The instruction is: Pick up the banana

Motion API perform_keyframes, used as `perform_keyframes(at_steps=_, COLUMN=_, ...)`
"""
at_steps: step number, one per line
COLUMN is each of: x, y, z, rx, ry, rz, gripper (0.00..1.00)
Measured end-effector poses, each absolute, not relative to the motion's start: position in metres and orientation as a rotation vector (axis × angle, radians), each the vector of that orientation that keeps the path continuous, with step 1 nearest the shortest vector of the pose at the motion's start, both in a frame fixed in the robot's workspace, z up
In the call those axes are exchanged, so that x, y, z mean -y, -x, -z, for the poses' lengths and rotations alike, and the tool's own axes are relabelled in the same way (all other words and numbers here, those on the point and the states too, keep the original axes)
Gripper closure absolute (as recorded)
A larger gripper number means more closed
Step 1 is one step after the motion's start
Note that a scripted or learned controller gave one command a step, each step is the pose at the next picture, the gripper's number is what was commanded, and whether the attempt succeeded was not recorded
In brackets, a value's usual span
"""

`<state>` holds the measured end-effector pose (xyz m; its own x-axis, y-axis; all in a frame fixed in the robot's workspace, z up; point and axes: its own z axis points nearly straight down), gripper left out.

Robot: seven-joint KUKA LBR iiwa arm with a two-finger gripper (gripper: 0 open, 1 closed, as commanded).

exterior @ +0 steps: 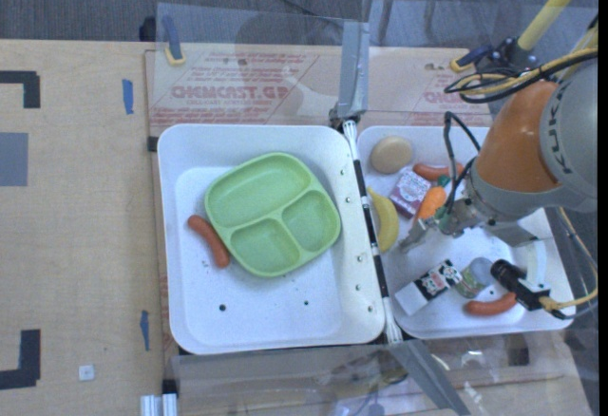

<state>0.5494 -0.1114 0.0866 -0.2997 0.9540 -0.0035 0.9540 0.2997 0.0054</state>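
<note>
The banana is yellow and lies lengthwise against the left wall of the right bin. My gripper reaches in from the right and sits low, just to the right of the banana's lower half. It looks close to the banana, but nothing shows that it grips it. The arm's orange band hangs over the bin's right part and hides what lies below it.
Around the gripper lie a pink packet, an orange carrot, a beige round thing, a black-and-white carton and a sausage. The left bin holds a green divided plate and another sausage.
</note>
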Motion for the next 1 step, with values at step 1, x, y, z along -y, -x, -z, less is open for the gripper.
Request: perform_keyframes(at_steps=1, x=0.1044, y=-0.5856, z=-0.0865, rx=-2.872, ry=-1.259, rz=-0.002, gripper=0.00)
